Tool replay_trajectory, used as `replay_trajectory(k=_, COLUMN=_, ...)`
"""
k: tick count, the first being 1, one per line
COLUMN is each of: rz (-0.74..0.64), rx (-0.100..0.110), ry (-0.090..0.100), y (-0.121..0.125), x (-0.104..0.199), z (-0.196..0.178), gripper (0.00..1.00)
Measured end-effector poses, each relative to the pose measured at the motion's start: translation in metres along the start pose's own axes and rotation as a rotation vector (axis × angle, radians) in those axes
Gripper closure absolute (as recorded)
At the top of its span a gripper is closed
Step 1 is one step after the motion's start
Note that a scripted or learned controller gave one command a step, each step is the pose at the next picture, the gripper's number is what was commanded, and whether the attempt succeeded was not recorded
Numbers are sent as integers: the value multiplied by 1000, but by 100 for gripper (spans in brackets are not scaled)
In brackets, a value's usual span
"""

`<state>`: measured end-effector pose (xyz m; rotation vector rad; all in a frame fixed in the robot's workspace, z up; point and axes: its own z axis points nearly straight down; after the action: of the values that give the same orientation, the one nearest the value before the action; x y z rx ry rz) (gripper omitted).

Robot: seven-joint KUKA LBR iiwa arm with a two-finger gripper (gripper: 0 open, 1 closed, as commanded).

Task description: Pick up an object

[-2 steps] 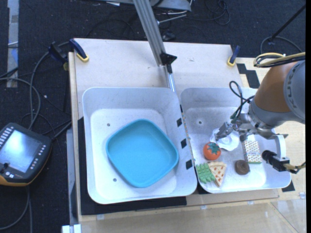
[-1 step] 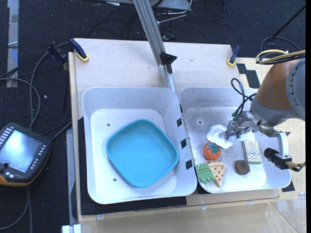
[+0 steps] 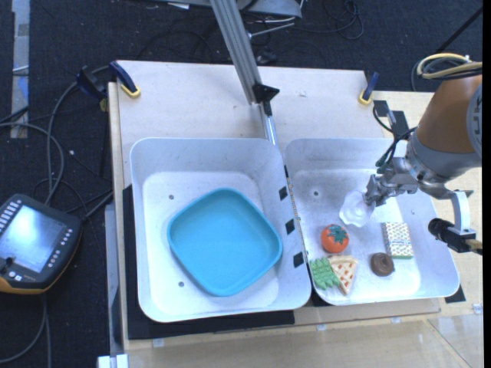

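My gripper point(image 3: 374, 193) hangs over the right bin point(image 3: 437, 282), near its middle, at the end of the grey arm with the orange band. Just below and left of it lies a small clear, glassy object point(image 3: 354, 211), touching or nearly touching the gripper's tip; I cannot tell whether it is held. Nearer the bin's front lie a red tomato point(image 3: 334, 238), a pizza slice with a green leaf point(image 3: 335, 273), a brown round piece point(image 3: 382, 264) and a checkered block point(image 3: 397, 240).
The left bin point(image 3: 146, 205) holds a large blue square plate point(image 3: 223, 241). A slanted metal pole point(image 3: 239, 41) runs down to the wall between the bins. Clamps point(image 3: 123, 79) sit at the bench's back corners, and a hand-held control unit point(image 3: 31, 240) lies on the floor at left.
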<state>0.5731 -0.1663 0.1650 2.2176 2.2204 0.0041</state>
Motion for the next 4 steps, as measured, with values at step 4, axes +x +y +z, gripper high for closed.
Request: replay_trajectory(k=4, rz=-3, rx=5, ry=2, y=41, x=146, z=-51, gripper=100)
